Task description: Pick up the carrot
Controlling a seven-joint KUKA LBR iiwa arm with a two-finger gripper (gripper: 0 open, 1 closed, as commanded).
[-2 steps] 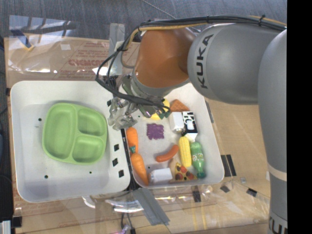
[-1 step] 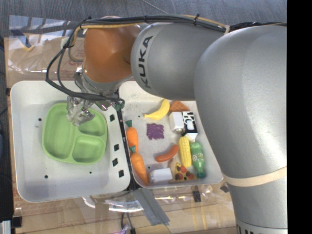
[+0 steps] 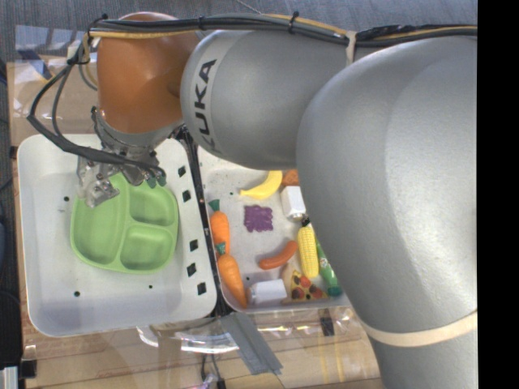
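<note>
Just carrot (image 3: 229,275) against bin wall (image 3: 217,286)

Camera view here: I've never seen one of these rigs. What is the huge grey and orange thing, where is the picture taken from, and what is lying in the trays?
The big grey shape is a KUKA robot arm with an orange band above its wrist. It reaches in from the right, close under the one camera, which is fixed above the bench and looks down at a slant.

At the arm's end is a small two-finger gripper, hanging over the left white bin, above the upper left corner of a green divided plate. I see nothing between its fingers.

The right white bin holds toy food: two carrots by its left wall, a banana, purple grapes, a sausage and a corn cob. The arm hides the rest of that bin.

The carrots lie untouched, so the pick has not happened.
</note>
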